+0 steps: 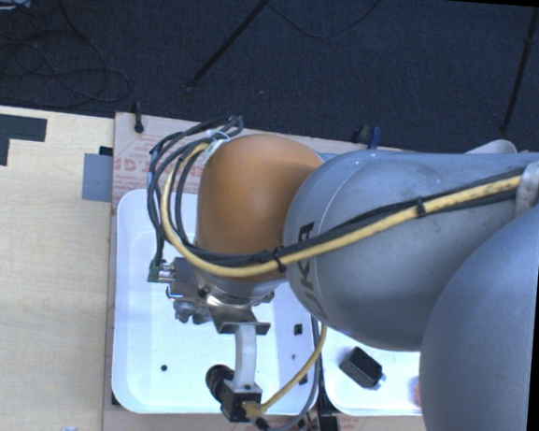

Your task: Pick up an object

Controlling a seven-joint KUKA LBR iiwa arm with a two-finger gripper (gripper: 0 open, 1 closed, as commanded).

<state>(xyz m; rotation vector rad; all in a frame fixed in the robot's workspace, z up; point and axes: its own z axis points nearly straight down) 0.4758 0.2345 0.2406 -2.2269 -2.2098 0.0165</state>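
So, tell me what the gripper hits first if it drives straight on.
Pointing down, the gripper would likely meet the white floor of the left bin first; the wrist hides the spot right beneath it.

Arm [388,248] reaches from right over left bin [140,245], hiding most of it. 1 black block [361,366] lies in right bin [391,399].

The pale bench [31,264] carries one white bin [137,339] beside a second bin [394,401].
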